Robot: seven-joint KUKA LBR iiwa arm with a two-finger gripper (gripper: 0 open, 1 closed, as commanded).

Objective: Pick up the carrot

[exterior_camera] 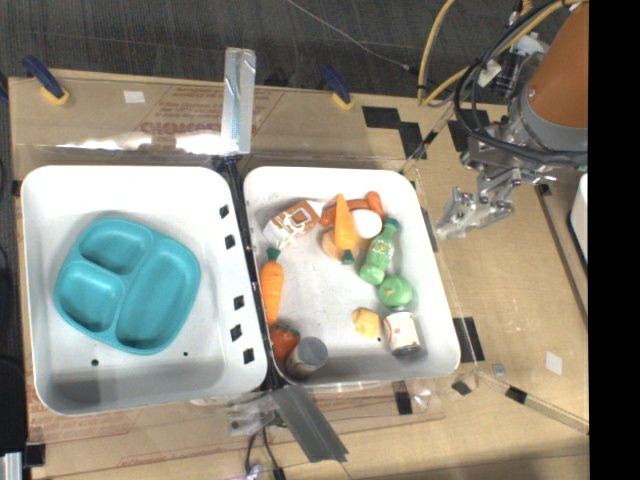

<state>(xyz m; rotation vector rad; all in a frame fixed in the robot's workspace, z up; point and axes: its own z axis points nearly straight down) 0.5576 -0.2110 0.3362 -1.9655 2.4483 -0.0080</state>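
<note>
Two white bins side by side on a bench. Left bin (40, 298) holding a teal divided tray (127, 285). Right bin (425, 268) full of toy food.

Carrot (271, 285) lying by the right bin's left wall, roughly midway along it, green top toward the far side, tip toward the near side. Nothing touching it. Just near of it, in the near left corner, a red item (284, 341) and a grey-topped can (311, 354).

Far part of the right bin: a small carton (292, 221), a second orange piece (344, 225) with a green stub, a white egg-like ball (367, 225), something reddish behind it. Green bottle (379, 255) slanting down the middle right, a green round thing (397, 291) near of it, then a yellow lump (367, 322) and a small white can with a red label (403, 334).

Gripper (470, 211) outside the bins, right of the right bin's far right corner, over the bare bench (520, 298), well apart from the carrot. Holding nothing. Fingers too small and cluttered to read; cannot tell whether apart or together.
</note>
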